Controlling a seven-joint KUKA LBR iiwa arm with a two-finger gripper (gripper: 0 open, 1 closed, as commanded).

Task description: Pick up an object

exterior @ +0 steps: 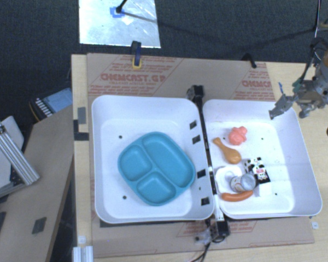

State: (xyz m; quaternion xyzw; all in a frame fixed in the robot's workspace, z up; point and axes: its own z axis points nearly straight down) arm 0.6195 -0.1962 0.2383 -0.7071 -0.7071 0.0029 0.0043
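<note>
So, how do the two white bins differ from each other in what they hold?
The left bin holds one large blue divided tray; the right bin holds several small toys, among them a pink piece and an orange sausage. Both bins are shallow and white.

High slanted view (single camera) over both bins (153,105)
</note>
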